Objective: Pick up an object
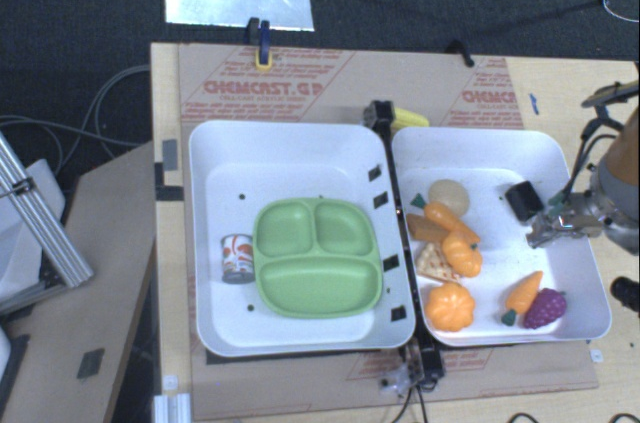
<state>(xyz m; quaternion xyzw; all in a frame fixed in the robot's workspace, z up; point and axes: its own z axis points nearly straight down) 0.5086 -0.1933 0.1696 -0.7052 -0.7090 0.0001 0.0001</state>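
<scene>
Right bin [480, 149] — hand [545, 229] just beside black block [524, 200]; grip state unclear.

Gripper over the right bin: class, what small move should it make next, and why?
Probably drop straight down. The gripper sits beside the black block, above the toy carrot and purple grapes, and nothing shows between its fingers.

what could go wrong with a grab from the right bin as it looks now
The toys crowd together: the orange pumpkin, the cracker and the carrots by them touch or nearly touch, so closing there may catch two or nudge one away. The gripper sits by the black block near the right bin's wall; a descent there might clip either.
</scene>
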